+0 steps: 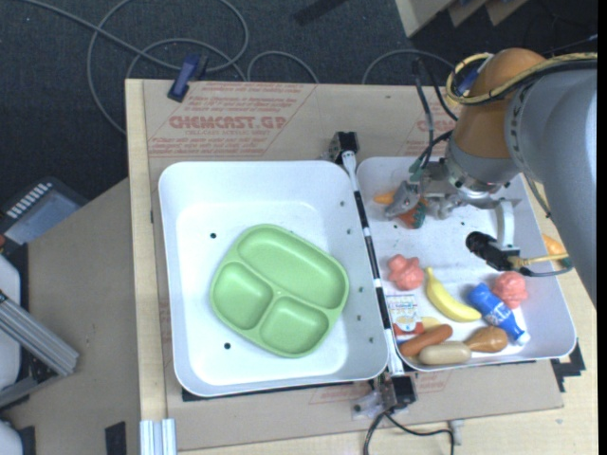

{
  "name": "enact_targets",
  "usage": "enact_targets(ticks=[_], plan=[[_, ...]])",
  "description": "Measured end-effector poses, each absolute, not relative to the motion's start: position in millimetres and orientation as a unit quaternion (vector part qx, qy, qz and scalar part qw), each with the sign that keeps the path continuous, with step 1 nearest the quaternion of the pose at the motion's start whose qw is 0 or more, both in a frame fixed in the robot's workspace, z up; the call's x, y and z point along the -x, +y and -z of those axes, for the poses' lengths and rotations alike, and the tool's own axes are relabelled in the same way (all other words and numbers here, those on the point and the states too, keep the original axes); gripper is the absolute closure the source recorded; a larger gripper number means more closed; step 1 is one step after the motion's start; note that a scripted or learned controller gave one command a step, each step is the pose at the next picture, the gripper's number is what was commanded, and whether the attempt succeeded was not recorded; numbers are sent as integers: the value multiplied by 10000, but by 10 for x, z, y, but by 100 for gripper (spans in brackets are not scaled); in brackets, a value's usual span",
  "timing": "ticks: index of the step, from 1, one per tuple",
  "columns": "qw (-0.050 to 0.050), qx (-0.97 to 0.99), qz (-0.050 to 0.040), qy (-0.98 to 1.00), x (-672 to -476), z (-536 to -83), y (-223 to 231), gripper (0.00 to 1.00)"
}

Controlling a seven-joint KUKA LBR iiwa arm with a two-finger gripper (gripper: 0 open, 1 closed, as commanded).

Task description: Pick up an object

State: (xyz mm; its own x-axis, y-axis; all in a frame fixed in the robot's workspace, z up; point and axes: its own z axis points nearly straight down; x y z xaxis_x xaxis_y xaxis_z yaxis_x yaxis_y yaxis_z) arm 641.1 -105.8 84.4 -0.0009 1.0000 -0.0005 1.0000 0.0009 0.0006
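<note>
The gripper [415, 200] sits low in the upper part of the right bin [563, 335], right of frame centre, with the arm's orange band [493, 102] above it. Its metal parts blur together, so I cannot tell how it is set; a small orange-red object [410, 218] lies at its tip, possibly touching, but nothing shows it held.

The other pickable objects crowd the lower right of the frame: a pink piece [408, 272], a banana [450, 298], a blue bottle [497, 311] and sausages [434, 347], some touching.

The risk, as I judge it, is a glancing close that nudges the small object toward the bin's wall. The green tray [277, 290] in the left bin [180, 188] lies well apart.
</note>
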Motion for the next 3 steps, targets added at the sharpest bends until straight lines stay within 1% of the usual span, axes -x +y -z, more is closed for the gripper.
enact_targets(ticks=[1, 2, 3], plan=[[-55, -7076, 57, 7066, -6634, -834, -941, 0], [-86, -7074, 107, 7067, -6606, -911, -960, 100], [-66, -7072, 85, 7069, -6620, -916, -953, 0]])
